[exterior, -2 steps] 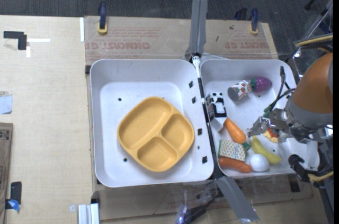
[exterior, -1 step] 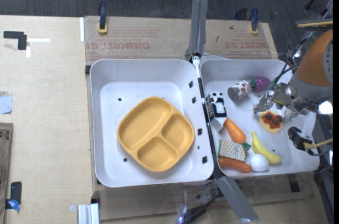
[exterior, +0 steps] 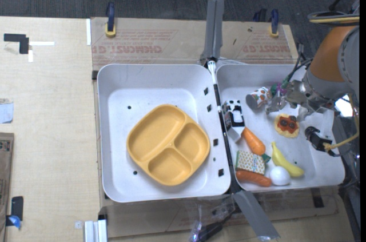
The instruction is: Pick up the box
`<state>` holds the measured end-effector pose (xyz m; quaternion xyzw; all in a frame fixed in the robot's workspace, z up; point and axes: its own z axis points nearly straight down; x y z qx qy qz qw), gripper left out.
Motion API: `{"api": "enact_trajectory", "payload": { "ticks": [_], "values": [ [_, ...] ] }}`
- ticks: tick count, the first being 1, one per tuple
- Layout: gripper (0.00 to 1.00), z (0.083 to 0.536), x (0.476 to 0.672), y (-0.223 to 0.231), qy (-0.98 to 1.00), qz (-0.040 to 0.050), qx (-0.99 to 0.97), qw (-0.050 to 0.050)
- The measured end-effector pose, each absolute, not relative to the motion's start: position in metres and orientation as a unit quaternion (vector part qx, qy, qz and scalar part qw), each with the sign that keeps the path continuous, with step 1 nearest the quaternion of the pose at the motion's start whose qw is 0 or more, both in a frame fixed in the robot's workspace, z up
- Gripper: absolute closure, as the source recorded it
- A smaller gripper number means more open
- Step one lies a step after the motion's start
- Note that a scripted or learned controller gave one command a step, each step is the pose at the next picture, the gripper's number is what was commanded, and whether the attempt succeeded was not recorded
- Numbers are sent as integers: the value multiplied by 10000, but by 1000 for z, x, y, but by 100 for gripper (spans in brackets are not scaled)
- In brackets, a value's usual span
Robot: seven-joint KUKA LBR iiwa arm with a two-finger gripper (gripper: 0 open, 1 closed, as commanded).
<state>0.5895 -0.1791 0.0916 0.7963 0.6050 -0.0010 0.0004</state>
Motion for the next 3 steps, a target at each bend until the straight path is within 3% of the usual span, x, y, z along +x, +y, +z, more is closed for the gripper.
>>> {"api": "enact_trajectory", "payload": {
  "ticks": [1, 2, 3],
  "values": [
    [0, 160, 659, -148, 5823, -5, 8130, 9],
    [0, 176, 622, -168, 6247, -13, 7809, -2],
    [100, 185, 622, -167, 6258, -25, 7800, 0]
  ]
}}
